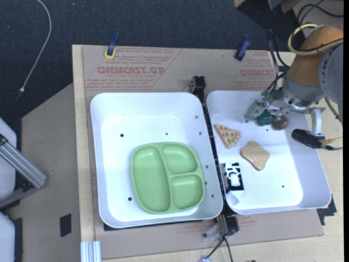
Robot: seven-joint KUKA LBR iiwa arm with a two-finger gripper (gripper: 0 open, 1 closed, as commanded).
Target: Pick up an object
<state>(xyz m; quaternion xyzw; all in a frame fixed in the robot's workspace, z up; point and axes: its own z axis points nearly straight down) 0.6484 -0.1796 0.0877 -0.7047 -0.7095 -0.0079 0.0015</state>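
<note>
Reaching in over the far right corner of the right bin [305, 198], the tool [265, 113] is seen low above the bin floor near the far rim, and whether it is spread or pressed together cannot be told from this slanted view. A small teal piece [264, 118] and a brown rounded piece [280, 123] lie just beside it, though neither can be said to be held. The likelier candidates for picking are found nearer the middle of that bin: a triangular waffle-like toy [227, 135] close to the bin's left wall, and a tan bread-shaped toy [255, 155] a little nearer the front edge, the two lying near each other but apart. The left bin [103, 146] carries a green divided plate [166, 176] towards its front edge (not a sensible target, being broad and flat). For the step to be done well, one object should be chosen and the tool centred squarely over it before descent, with the closing line set across the object's narrower side. The bread-shaped toy is judged the easier choice, since it stands clear of the walls; the triangular one lies near the wall, so a collision there should be guarded against. Lifting should be attempted only once a firm closure is judged secure.
</note>
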